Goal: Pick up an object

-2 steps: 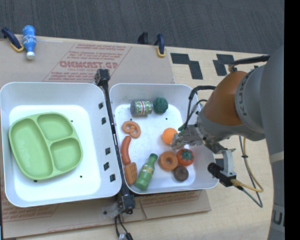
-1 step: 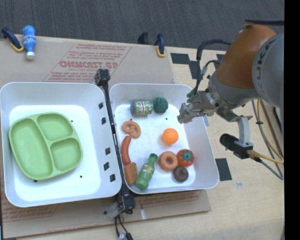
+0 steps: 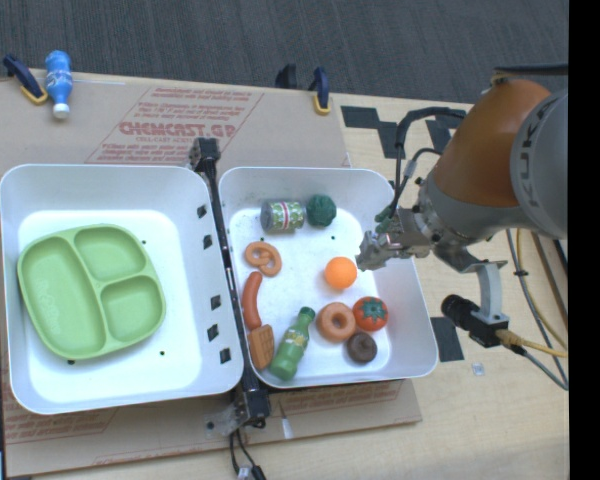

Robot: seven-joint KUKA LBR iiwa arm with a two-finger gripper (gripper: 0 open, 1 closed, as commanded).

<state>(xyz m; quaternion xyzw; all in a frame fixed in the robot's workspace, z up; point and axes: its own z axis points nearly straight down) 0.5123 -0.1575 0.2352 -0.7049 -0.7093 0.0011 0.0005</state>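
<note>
The right bin [image 3: 405,298] holds several toy foods: a tin can [image 3: 283,215], a dark green ball [image 3: 322,209], a pretzel [image 3: 263,258], an orange ball [image 3: 340,272], a red sausage [image 3: 252,299], a green bottle [image 3: 293,343], a glazed donut [image 3: 336,321], a tomato [image 3: 371,314] and a chocolate donut [image 3: 361,347]. My gripper [image 3: 372,249] hangs over the bin's right side, just right of and above the orange ball. Nothing shows between its fingers.
The left bin [image 3: 20,368] carries a green divided plate [image 3: 90,288]. A black divider clamp [image 3: 205,153] sits between the bins. A small blue bottle [image 3: 58,81] lies on the cardboard at the far left. Cables [image 3: 535,343] trail at the right of the bench.
</note>
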